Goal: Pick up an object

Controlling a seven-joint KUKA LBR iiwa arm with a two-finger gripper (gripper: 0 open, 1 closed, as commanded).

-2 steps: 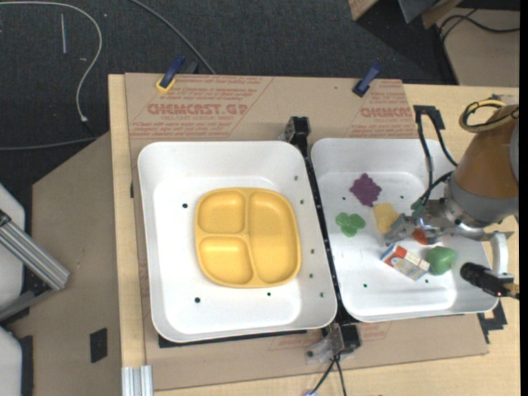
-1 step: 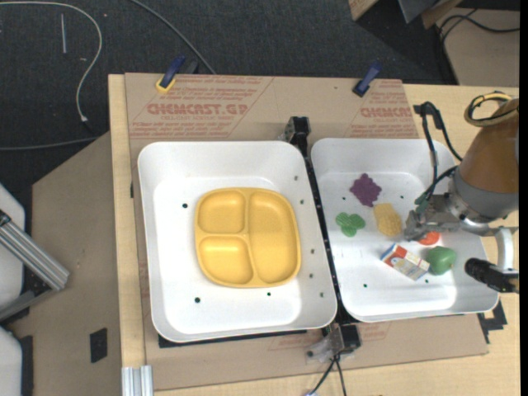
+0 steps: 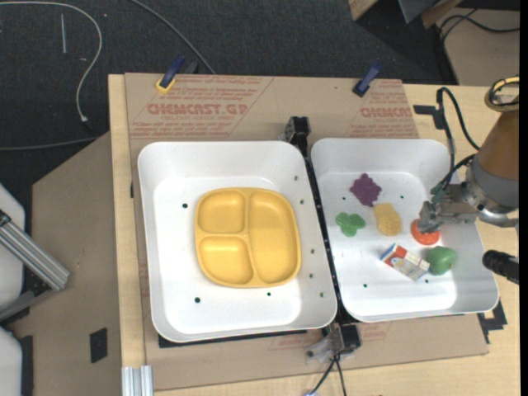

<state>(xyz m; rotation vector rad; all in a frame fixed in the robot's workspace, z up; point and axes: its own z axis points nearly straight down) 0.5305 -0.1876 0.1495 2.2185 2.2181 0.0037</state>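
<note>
From the camera view, two shallow white bins are seen side by side on a cardboard-covered bench. The left bin is occupied by a yellow divided tray, which has three compartments and lies near the bin's middle. The right bin holds several small objects: a purple toy toward the back, a green clover-shaped piece to its front left, a yellow block just beside that, a small red-and-white carton nearer the front, and a green rounded piece touching the carton's right end.

An orange-red disc is seen as a flat round shape of bright colour, partly covered from above. It lies in the right bin's right half, just behind the green rounded piece and to the right of the yellow block.

The gripper is found directly over the disc's rear edge, lowered into the bin, with the grey arm reaching in from the right. Whether the claw is open or closed cannot be told, since its tips are blurred against the disc.
</note>
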